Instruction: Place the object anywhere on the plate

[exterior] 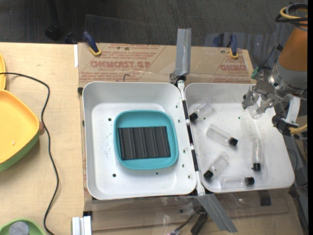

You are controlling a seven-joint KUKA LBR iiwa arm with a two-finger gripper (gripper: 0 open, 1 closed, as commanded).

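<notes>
A wooden desk (54,180) carries stacked yellow and green dishes (14,131) at its left edge, with a black cable (49,131) looping beside them. Behind the bins lies brown printed cardboard (127,62), held by two blue-and-yellow clamps (91,42). Dark carpet (146,9) lies beyond.

Teal plate (145,140) in left bin (93,131) — vials (222,135) right.

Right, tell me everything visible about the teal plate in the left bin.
The teal plate is a rounded rectangle with a raised turquoise rim, plastic by the look of it, and a dark grey ribbed centre with lengthwise grooves. It lies flat and upright on the floor of the left bin, roughly in its middle, apart from all four walls. Nothing rests on it or touches it apart from the bin's floor.
</notes>
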